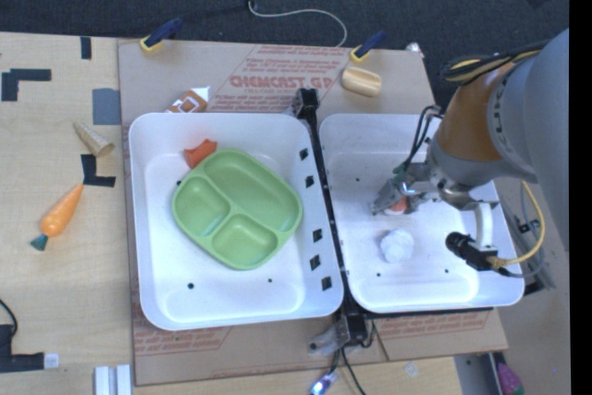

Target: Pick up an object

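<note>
Camera view: looks down at a slant on two shallow white bins side by side on a sheet of cardboard.
Arm: the grey arm with its orange band reaches in from the right and bends down over the right bin.
Gripper: the gripper sits low in the middle of the right bin, its tip pointing left.
Jaws: nearly closed around a small orange-red object, which shows between the tips; how firmly it is pinched is hard to tell at this size.
Orange-red object: right at the gripper's tip, touching or just above the bin floor; only a small part of it shows.
White object: a small round white lump lies on the bin floor just near of the gripper, apart from it.
Left bin: the left bin holds a green divided plate, tilted, with a small orange piece at its far left edge.
Bench left: a toy carrot and a short tan stick lie on the wooden top, well apart from the bins.
Far side: a tan bread-like block rests on the cardboard beyond the right bin.
</note>
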Controlling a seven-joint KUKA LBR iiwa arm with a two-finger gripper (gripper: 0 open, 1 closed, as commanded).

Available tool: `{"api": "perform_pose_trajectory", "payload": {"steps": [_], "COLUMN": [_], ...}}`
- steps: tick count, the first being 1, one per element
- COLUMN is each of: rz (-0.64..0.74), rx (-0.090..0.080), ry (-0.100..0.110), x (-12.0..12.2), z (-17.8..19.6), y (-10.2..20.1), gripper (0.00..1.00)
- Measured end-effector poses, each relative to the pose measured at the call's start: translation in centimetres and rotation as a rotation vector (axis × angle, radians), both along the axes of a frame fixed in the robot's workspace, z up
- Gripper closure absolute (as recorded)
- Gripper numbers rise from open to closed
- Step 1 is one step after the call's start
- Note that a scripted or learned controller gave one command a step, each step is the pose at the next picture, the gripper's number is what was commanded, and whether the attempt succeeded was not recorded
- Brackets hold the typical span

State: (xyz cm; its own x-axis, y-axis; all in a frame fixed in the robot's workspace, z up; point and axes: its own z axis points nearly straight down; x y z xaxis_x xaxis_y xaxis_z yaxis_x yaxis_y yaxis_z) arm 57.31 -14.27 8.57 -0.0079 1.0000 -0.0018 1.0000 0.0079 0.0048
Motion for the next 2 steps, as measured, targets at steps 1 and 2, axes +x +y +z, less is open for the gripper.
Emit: {"api": "perform_pose_trajectory", "payload": {"steps": [1, 2], "rz": [0.005, 0.001], "rx": [0.004, 0.004], "ry": [-0.008, 0.003], "x": [5.7, 9.7], "z": [10.6, 9.8], "y": [8.5, 14.5], "gripper": [1.00, 1.00]}}
